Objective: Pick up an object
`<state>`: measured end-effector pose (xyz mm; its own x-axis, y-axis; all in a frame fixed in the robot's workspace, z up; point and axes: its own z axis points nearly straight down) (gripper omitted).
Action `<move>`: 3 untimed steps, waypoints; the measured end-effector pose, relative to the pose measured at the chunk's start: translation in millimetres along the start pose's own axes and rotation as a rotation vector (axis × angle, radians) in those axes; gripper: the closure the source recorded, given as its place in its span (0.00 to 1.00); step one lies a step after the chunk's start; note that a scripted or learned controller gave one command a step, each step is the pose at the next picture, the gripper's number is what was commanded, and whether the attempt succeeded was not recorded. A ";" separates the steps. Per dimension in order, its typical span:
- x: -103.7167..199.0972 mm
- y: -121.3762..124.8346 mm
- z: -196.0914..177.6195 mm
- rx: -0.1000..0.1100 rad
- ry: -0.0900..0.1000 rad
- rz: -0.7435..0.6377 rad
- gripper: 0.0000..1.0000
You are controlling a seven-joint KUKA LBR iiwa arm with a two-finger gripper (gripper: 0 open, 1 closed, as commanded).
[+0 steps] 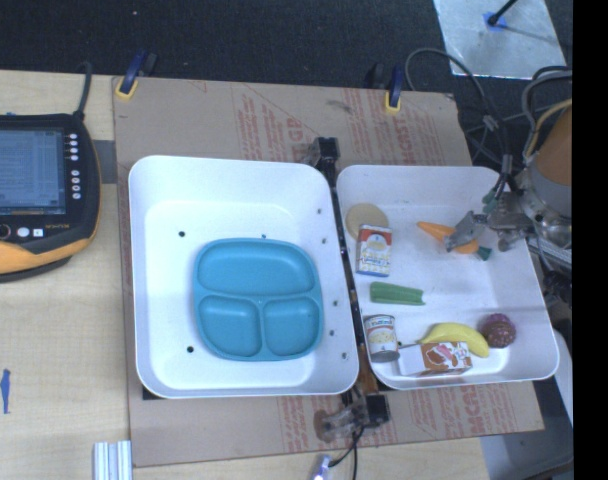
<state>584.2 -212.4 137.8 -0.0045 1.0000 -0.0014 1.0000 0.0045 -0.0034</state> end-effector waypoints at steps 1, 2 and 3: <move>19.7 64.3 46.2 0.001 0.000 -0.002 0.00; -0.1 30.6 45.7 0.001 -0.001 -0.002 0.00; -0.9 30.7 35.0 0.002 -0.002 -0.003 1.00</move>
<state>614.8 -213.1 102.7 -0.0076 1.0000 -0.0031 1.0000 0.0076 -0.0054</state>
